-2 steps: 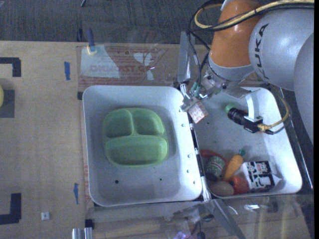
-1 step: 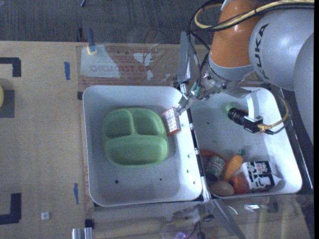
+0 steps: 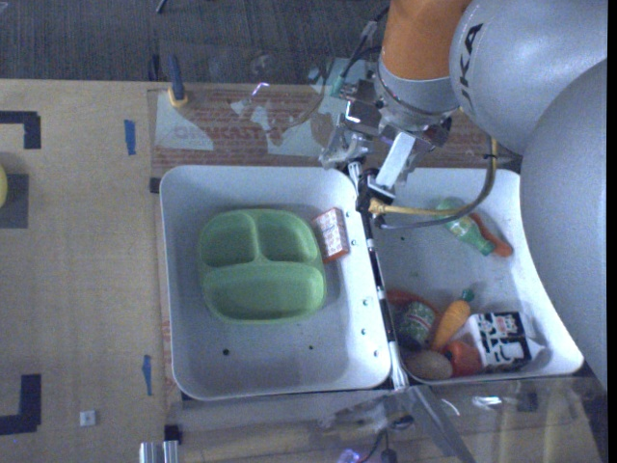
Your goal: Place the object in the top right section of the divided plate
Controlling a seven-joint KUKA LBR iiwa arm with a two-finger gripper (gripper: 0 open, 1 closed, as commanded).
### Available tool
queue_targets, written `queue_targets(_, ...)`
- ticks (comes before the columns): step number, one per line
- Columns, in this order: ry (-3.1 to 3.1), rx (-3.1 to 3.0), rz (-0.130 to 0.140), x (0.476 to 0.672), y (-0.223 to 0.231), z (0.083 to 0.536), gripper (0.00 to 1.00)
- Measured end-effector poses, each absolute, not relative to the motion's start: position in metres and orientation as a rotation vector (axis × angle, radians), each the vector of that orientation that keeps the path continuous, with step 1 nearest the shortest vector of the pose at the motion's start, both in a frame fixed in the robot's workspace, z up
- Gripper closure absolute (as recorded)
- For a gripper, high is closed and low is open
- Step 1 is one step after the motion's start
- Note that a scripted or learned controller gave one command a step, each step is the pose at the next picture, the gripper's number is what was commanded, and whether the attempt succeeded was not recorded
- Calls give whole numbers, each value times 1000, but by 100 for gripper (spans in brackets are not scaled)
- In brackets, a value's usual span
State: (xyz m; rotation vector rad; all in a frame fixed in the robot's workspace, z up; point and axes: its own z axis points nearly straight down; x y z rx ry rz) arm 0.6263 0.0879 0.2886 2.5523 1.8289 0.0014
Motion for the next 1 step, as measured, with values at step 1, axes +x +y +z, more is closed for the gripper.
queue_targets(1, 1379, 2825, -7, 666, 119, 179, 0)
